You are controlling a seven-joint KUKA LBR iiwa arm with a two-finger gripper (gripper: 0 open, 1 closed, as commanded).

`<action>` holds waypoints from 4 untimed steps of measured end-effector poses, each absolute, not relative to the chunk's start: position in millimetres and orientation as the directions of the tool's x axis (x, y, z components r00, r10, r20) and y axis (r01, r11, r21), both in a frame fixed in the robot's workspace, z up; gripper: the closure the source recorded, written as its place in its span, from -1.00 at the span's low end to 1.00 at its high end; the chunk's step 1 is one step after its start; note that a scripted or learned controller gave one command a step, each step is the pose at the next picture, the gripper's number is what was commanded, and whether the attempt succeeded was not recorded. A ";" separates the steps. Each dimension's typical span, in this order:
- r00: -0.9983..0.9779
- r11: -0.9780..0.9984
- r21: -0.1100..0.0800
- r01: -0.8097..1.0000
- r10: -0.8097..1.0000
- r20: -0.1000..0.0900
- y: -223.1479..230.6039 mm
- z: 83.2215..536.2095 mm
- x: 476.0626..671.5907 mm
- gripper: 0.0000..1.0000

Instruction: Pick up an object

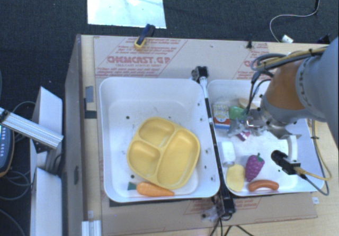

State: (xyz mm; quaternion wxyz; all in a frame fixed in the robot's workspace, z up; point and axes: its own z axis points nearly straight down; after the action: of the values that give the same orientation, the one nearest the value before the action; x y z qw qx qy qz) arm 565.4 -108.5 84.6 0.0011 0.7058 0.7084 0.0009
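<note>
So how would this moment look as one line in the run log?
arm: over right bin | gripper: low among items, nothing seen held | left bin: yellow tray, carrot

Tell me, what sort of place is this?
Probably a robotics lab: a robot arm reaches over two white bins of toy food, such as a carrot, on a bench with loose cables.

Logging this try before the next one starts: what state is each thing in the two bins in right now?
Yellow divided plate: flat in the left bin, compartments bare.
Carrot: lying beside the plate's near edge.
Purple grapes: lying in the right bin.
Sausage: lying at the right bin's near wall.
Yellow fruit: lying near the divider.
White block: lying by the divider.
Gripper: low over the right bin's clutter.
</note>
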 end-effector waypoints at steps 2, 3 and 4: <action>-0.003 0.003 0.003 1.000 1.000 -0.001 -122.0 84.6 575.1 -1.00; -0.002 0.002 0.001 1.000 1.000 0.000 -112.8 134.8 507.8 -1.00; -0.001 0.001 0.002 1.000 1.000 0.000 -111.3 84.3 487.0 -1.00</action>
State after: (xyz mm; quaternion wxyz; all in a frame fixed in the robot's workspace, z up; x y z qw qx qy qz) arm 487.0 -111.3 84.3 0.0007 0.7066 0.7076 0.0005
